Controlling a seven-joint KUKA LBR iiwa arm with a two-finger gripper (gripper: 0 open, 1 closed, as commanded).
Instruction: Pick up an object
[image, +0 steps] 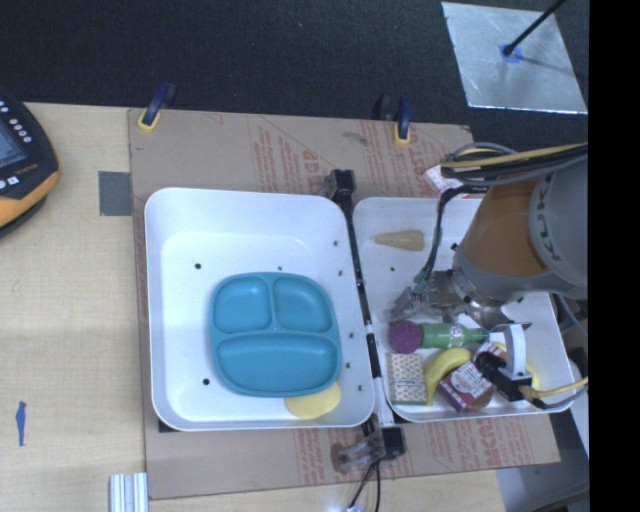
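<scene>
Bench (70, 330) of pale wood seen from above, covered by a brown cardboard sheet (250, 150) that carries two shallow white bins side by side.

At the near edge of the left bin (170, 230) lies a flat yellow piece (313, 404), partly tucked under a blue divided plate (275, 333) that fills the bin's middle.

Along the near edge of the right bin (385, 215) sit a checkered packet (407, 378), a banana (443, 367) touching it, and a dark red packet (466, 387) beside the banana. Just behind them a green bottle (440, 334) with a purple cap lies on its side.

The grey and orange arm (520, 240) reaches in over this bin's right edge. Its gripper (420, 297) hangs just beyond the purple cap; whether it is released or clenched cannot be told, and nothing is seen in its grasp.

A tan wedge (400, 240) lies alone near the far edge. A blue clamp (402, 118) pins the cardboard's far edge. An orange and black handset (20, 160) rests at the bench's left edge.
</scene>
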